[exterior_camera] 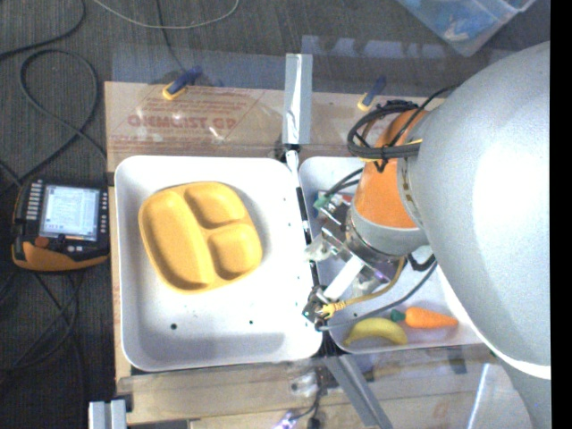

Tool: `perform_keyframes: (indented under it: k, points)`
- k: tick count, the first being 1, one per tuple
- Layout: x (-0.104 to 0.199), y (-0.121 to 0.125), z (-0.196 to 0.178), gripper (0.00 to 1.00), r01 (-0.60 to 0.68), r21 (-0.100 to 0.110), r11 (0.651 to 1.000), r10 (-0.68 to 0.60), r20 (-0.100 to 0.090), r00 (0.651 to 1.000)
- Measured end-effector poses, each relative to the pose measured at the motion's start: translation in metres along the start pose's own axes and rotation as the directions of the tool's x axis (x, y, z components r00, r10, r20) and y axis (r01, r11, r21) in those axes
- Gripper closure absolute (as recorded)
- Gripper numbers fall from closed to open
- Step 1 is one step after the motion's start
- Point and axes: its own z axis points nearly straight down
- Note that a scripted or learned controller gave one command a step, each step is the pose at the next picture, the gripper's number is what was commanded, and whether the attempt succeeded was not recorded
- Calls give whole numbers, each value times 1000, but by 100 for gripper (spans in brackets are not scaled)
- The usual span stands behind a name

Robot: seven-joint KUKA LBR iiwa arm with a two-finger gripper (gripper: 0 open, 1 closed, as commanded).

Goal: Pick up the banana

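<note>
The yellow banana (376,331) lies on its side in the right bin (332,173), close to that bin's front wall. My gripper (331,259) hangs over the left part of the right bin, just above and left of the banana and near the wall between the two bins. Nothing can be seen held in it. The grey arm with its orange band (384,195) hides most of the right bin.
An orange carrot (431,318) lies right beside the banana on its right. The left bin (143,329) holds a yellow divided plate (203,233). A teach pendant (61,224) lies off the bench at the left.
</note>
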Motion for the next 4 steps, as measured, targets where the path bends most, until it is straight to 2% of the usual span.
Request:
perform_keyframes:
  k: [1,2,3,4]
  points:
    - [56,-18,0,0,50,-1,999,-50,2,999]
    - [106,-46,22,0,-107,-1,994,107,3,994]
    - [66,43,0,0,-49,-2,999,49,2,999]
    - [-32,25,1,0,144,3,990,-144,0,990]
